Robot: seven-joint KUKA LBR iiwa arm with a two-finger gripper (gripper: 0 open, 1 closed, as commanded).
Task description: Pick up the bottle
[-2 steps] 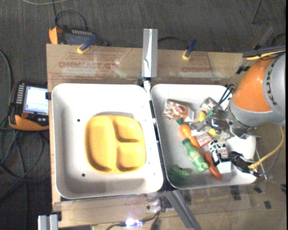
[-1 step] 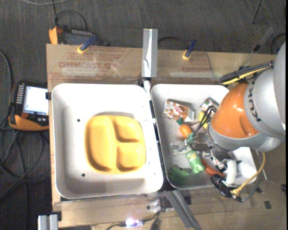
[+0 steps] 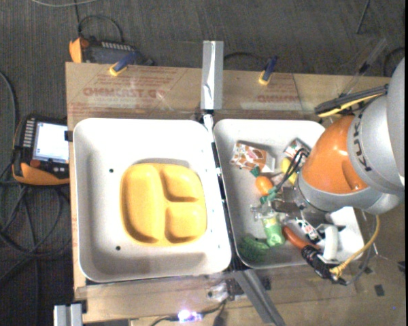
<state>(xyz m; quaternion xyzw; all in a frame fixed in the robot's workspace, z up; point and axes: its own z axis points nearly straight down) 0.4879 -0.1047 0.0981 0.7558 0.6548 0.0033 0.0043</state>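
In the right bin, a light green bottle lies near the front wall. My gripper hangs just above its far end, below the orange wrist band. The arm hides much of the bin's right half. Whether the gripper touches the bottle I cannot tell.
Around the bottle lie a dark green item, a red item, an orange piece and a printed snack packet. The left bin holds a yellow divided tray. A ridge where the two bin walls meet separates the bins.
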